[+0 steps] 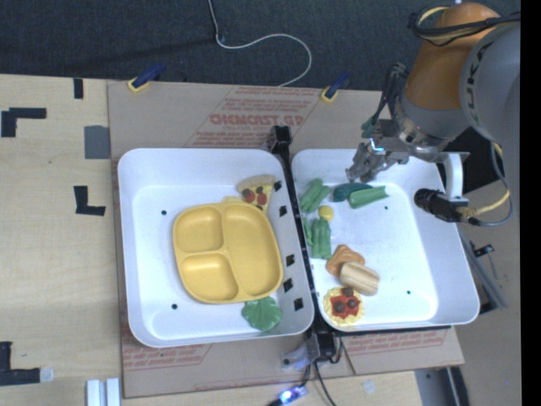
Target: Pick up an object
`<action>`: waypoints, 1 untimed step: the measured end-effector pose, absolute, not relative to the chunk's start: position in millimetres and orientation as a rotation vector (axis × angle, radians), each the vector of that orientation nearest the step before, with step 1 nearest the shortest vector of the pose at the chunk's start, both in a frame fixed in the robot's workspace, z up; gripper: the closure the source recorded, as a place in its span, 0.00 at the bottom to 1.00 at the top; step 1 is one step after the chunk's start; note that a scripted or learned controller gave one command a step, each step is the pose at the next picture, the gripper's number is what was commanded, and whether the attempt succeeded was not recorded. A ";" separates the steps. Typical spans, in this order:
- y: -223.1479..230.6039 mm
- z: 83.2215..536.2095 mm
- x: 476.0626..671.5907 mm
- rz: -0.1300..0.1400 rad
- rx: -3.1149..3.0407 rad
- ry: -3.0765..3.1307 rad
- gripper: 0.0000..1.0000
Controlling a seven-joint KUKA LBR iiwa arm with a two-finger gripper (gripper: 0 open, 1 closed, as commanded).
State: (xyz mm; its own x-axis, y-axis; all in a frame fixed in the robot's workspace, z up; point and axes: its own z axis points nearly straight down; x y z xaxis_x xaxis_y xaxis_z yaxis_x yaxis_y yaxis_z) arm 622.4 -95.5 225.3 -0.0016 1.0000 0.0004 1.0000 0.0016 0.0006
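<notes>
Camera view has our end effector (365,166) hanging over the upper part of the right bin (439,299), right above the green pepper-looking toy (362,196). Honestly we can't tell how its tips are set from this angle, too small and dark, and nothing visibly sits between them, so we're not calling it a grab.

That green piece lies flat near the top of the right bin, with another green pod (313,195) just to its left by the divider. Lower down sit a hot dog bun (355,271) and a little pizza (342,305).

If we want this pick to go well, we'd say drop straight down centred over the green piece, straddle its short width rather than its length, and steer away from the bin's back wall. The left bin's yellow tray (226,252) is well apart, no worry there.
</notes>
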 end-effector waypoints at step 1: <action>-93.0 218.5 570.6 -0.006 2.226 2.222 1.00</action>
